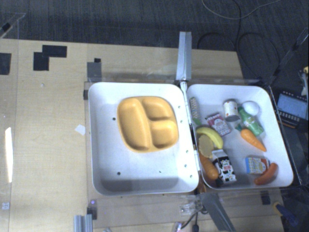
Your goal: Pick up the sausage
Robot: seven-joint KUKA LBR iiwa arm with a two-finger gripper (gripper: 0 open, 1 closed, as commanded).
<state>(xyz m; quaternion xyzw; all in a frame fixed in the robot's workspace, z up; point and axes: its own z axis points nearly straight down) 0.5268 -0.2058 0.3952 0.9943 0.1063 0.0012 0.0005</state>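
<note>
The sausage lies in the right bin's near corner, touching the small carton; jaws, whose state I cannot tell, might clip either.

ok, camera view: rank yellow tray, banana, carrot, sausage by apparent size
1. yellow tray, largest by far
2. banana
3. carrot and sausage: they look about alike, so I won't rank them.

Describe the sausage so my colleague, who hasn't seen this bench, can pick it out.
Look in the right bin, at its near right corner. The sausage lies there beside a small carton. It is reddish-brown, curved and blunt at both ends, unlike the tapered, green-topped carrot further back.
</note>
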